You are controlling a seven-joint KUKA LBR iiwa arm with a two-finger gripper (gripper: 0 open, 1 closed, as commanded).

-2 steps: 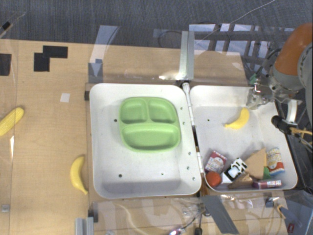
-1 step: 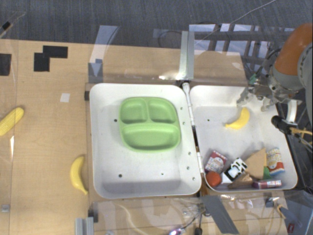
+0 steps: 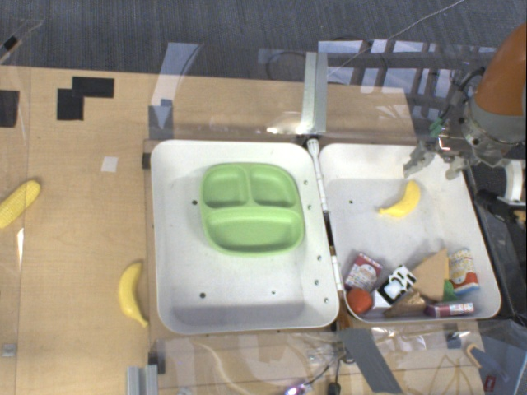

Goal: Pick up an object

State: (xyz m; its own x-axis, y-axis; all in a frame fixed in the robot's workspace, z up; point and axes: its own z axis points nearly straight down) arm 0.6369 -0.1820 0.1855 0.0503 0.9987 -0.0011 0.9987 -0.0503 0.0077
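Camera view, claw: the claw [image 3: 435,161] hangs over the far right part of the right bin [image 3: 362,179], its two fingers spread apart and nothing between them, so it is released.
Camera view, task's thing: a small yellow banana [image 3: 401,202] lies alone on the bin floor in the far half, well apart from the clutter.
Camera view, key relation: the banana sits just near and to the left of the claw; its long axis runs on a slant, from near-left to far-right, the far tip pointing toward the fingers.
Camera view, next move: likely a short shift left and toward the near side, then a descent, with the fingers set across the curve.
Camera view, other things: a heap of small packages [image 3: 412,285] crowds the near right corner; exact items are hard to tell. The green plate [image 3: 249,206] fills the left bin [image 3: 173,245].
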